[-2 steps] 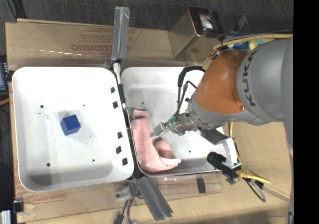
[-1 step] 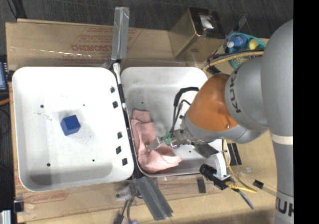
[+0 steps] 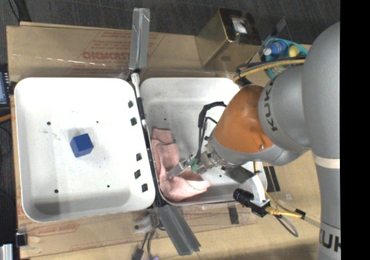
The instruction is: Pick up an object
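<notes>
Gripper (image 3: 191,164) low in right bin (image 3: 185,88), lower centre of frame, right at pink cloth (image 3: 173,166) by bin's left wall. Can't tell its state. Blue cube (image 3: 82,144) in left bin (image 3: 34,94), mid-left.

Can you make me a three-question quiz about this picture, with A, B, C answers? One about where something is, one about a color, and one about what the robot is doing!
1. Where is the cube?
A. in the left bin
B. in the right bin
C. on the floor

2. What color is the cloth?
A. green
B. pink
C. black

3. Where is the gripper right now?
A. over the left bin
B. high above the cardboard
C. low in the right bin, at the cloth

Answers:
1. A: the blue cube sits alone in the left bin.
2. B: the crumpled cloth is pink.
3. C: the arm reaches down into the right bin, its tip beside the cloth.
</notes>
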